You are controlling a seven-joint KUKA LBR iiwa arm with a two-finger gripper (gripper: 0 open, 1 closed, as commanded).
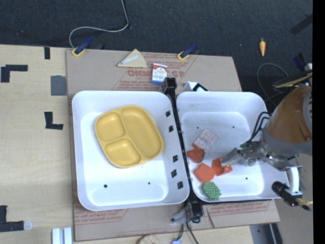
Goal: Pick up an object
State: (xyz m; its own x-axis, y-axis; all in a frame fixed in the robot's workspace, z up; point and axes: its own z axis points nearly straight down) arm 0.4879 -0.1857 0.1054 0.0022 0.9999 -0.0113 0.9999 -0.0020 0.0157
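The gripper [228, 159] reaches into the right bin [223, 103], its tip just beside orange pieces [205, 172] near the front edge; whether the fingers are released or clenched cannot be told. A yellow tray [128, 135] lies in the left bin [86, 136]

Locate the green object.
The green object lies in the right bin, at its near edge close to the divider, just below the orange pieces.

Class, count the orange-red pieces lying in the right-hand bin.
3. One lies nearest the divider, a larger one sits below it, and a third lies at the pincer. The arm may hide others.
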